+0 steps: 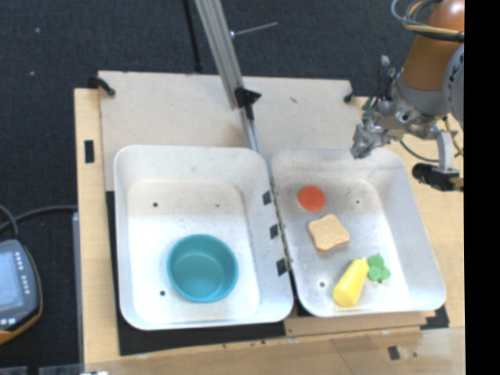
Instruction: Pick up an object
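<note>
I saw the pincer (362, 148) hovering over the right bin's (406, 201) far rim; I could not tell its state. Inside lay an orange disc (312, 198), toast (327, 233), yellow piece (351, 282) and green piece (378, 269). A teal bowl (202, 268) sat in the left bin (141, 209).

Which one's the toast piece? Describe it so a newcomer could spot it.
Look in the right bin, the one nearer the arm. The toast lies near its middle, between the red disc above and the yellow piece below. It is the only tan, bread-slice-shaped item there.
</note>
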